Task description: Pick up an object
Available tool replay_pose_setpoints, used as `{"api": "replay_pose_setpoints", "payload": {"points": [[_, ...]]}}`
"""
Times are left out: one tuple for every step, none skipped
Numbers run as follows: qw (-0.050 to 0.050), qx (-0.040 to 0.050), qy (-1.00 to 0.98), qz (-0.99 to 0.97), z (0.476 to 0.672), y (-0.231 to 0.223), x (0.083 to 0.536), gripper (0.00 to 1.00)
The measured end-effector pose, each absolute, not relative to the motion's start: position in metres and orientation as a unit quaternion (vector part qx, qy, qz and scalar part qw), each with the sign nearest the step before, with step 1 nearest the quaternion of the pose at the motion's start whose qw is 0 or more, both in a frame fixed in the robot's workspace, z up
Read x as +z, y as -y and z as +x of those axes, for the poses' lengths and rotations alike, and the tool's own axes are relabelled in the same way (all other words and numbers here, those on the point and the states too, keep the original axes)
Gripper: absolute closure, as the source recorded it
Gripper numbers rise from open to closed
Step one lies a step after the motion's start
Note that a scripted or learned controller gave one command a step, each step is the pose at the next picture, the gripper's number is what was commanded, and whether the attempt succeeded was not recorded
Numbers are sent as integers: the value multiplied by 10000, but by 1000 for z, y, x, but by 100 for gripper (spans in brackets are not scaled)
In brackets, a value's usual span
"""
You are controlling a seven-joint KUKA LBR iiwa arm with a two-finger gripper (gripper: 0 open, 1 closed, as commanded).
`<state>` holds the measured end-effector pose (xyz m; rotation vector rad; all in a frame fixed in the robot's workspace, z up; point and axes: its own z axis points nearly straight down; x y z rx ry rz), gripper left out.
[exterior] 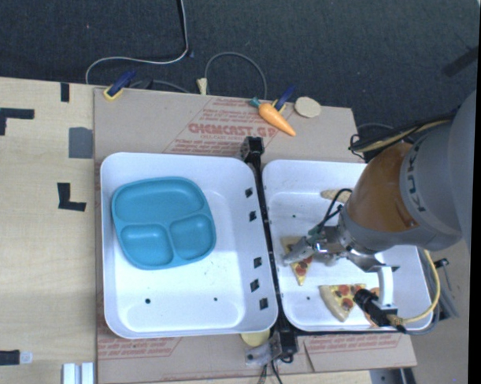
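The grey arm [429, 194], its orange band [386, 192] above the wrist, looms nearest the lens as it reaches in from the right and bends down over the right bin [304, 175]. Its gripper [301, 252] hangs low over the bin's left half, just above a small pizza slice [301, 270] lying flat on the white floor; whether the claw is wide, narrow or closed on anything cannot be told from this angle. The slice is a thin wedge, pale crust with red dots of topping. A larger pizza slice [341, 298], same colours, rests near the bin's front wall, close beside the first but apart from it. The left bin [173, 319], shallow, smooth and white, carries a blue sectioned plate [164, 222] with three compartments and rounded corners. Both bins sit on a brown cardboard sheet [148, 125] printed in red. Beyond them on the cardboard lie an orange toy carrot [276, 118] and a tan disc [308, 108].
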<state>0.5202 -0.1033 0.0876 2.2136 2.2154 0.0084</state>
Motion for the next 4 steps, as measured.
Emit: {"api": "replay_pose_setpoints", "payload": {"points": [[29, 0, -7063, 7079, 557, 173, 117, 0], [22, 23, -7098, 7044, 595, 111, 185, 0], [23, -3, -7075, 7067, 560, 101, 82, 0], [46, 21, -7076, 7066, 532, 99, 87, 0]]}}
